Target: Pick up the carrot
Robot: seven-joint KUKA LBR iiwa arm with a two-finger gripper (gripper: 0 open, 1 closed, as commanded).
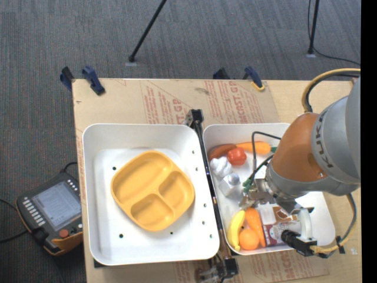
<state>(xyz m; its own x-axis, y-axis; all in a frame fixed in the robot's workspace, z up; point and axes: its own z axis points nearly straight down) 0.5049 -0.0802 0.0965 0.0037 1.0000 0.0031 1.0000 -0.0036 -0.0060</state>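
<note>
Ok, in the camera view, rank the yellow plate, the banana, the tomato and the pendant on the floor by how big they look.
Largest to smallest:
1. yellow plate
2. pendant, though the floor lies farther from the camera than the bins
3. banana
4. tomato

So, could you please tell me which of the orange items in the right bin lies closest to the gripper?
The tapered orange carrot beside the yellow banana, just below the gripper; the other orange piece lies at the far rim.

The arm (339, 140) bears "KUKA" on its grey casing; the bench board's (171, 102) red printing is unreadable.
</note>
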